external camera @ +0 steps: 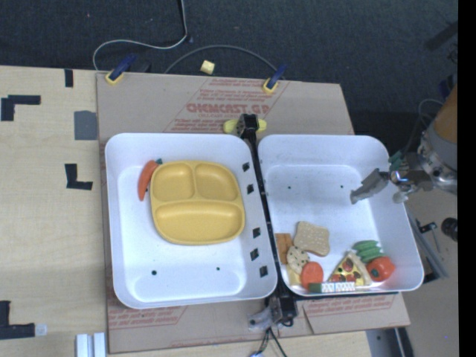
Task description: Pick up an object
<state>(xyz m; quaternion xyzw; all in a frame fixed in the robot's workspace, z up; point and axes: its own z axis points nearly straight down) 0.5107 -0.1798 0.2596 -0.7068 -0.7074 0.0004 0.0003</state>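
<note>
Camera view, looking down at a slant on both bins. Nearest edge of the right bin (327,146): a cluster of toy food, packed close and partly overlapping, so outlines are hard to separate. From the right: a red tomato (381,268) against the near-right corner; a green pea pod (366,247) just beyond it, long axis running left-right; a pizza slice (349,268) to their left, tip pointing toward the far side; a white strip (338,287) along the near wall, markings too small to read. Left of those: a small red piece (312,273), identity unclear; a pale cracker (297,258) with dark dots; an orange-brown piece (283,242) by the left wall; a bread slice (311,238) furthest of the cluster, lying flat, slightly tilted. Left bin (126,274): yellow divided plate (198,201), centred toward the far side, long axis left-right; an orange carrot (146,179) touching its left rim, long axis near-far, green end pointing far. Gripper (370,188) enters over the right rim of the right bin, well apart from the food cluster, one grey finger (366,190) pointing left and slightly near; whether it is parted or closed cannot be made out, and nothing shows held. Arm behind it is cut off at the frame's right. Cardboard sheet (223,103) lies under both bins.
</note>
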